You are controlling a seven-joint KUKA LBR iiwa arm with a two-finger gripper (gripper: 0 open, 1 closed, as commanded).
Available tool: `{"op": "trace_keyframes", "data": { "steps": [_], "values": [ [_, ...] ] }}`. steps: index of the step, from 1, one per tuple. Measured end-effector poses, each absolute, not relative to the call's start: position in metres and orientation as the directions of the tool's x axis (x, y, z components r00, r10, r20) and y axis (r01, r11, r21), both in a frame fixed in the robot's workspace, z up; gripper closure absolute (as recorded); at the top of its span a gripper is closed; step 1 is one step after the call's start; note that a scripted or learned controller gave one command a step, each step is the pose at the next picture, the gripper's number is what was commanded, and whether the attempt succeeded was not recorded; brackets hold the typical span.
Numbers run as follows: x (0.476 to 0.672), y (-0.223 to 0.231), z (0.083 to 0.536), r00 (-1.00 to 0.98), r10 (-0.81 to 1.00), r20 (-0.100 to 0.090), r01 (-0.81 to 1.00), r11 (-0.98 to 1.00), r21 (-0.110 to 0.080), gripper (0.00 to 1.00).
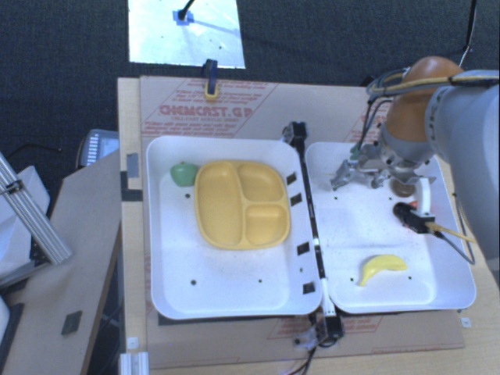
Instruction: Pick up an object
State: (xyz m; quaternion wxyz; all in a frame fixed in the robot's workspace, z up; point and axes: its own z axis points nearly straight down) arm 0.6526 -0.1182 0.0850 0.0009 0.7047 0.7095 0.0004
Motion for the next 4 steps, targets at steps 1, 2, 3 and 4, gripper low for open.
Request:
{"op": "trace_keyframes", "data": {
  "steps": [1,2,3,4],
  "values": [
    [0.654,-0.118,0.096,-0.008,1.0,-0.001,1.0,0.008,0.005,1.0],
    [0.648,-0.124,0.146,0.0,1.0,-0.001,1.0,0.0,0.004,1.0],
    [0.656,-0.124,0.208,-0.005,1.0,-0.002,1.0,0.005,0.008,1.0],
    [0.659,-0.133,0.257,-0.004,1.0,-0.002,1.0,0.004,0.006,1.0]
  ]
}}
